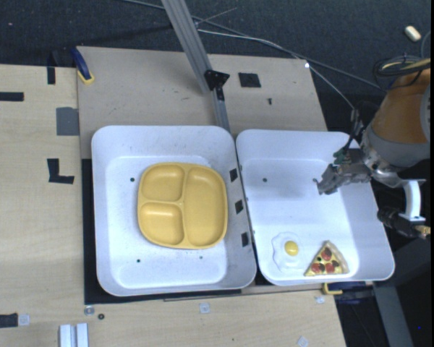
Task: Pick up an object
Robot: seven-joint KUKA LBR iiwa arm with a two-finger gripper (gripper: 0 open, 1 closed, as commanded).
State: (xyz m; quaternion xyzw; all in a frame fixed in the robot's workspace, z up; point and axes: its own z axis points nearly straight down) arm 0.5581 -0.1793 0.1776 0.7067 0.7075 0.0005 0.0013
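Item 1. Fried egg (286, 249), toy, white with a yellow yolk dome. Lies flat on the floor of the right bin (296, 150), toward that bin's 6 o'clock edge. Judged light, stiff plastic, smooth and likely slippery; very low profile, so fingers closing from above have little wall to bear on. Best hold appears to be across the thin white rim, fingers straddling the narrow width, or pinching over the raised yolk.

Item 2. Pizza slice (327, 259), toy, tan crust with red and dark toppings. Just beside the egg at its 3 o'clock, near the bin's 5 o'clock corner. Judged light and rigid, wedge-shaped; the two straight edges offer a surer pinch than the egg's rounded outline, though the nearby bin wall may crowd one finger.

Item 3. Gripper (329, 183), dark, on the grey arm with orange band, entering from 3 o'clock. Sits over the right bin's open floor, well apart from both toys, at their 12 o'clock. Nothing shows between its fingers; whether the jaws are apart or together cannot be told at this resolution.

Item 4. Yellow divided plate (182, 205), three compartments, centred in the left bin (116, 150). Broad and shallow; judged awkward to pinch except at its rim.
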